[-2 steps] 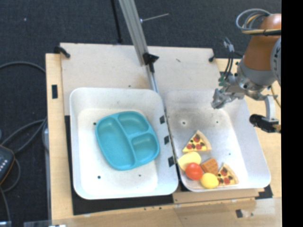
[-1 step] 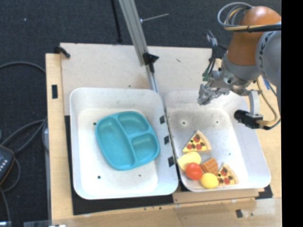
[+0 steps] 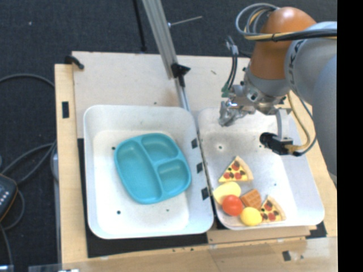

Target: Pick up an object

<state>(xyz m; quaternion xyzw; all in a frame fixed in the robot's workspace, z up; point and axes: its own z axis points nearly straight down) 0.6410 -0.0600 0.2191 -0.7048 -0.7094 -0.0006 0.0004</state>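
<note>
The right bin [image 3: 295, 169] holds a pile of toy food at its near left: a pizza slice [image 3: 236, 170], a red tomato [image 3: 231, 204], a yellow lemon [image 3: 250, 216], a brown waffle-like piece [image 3: 251, 198], a pale yellow piece [image 3: 221, 191] and a second pizza slice [image 3: 272, 209]. My gripper [image 3: 228, 115] hangs over the far left corner of that bin, well behind the food. Nothing shows between its fingers.
A teal divided plate [image 3: 152, 166] lies in the left bin [image 3: 102, 152]. A slanted metal pole [image 3: 161, 35] rises behind the bins. A black fitting with cable [image 3: 276, 143] hangs off the arm over the right bin.
</note>
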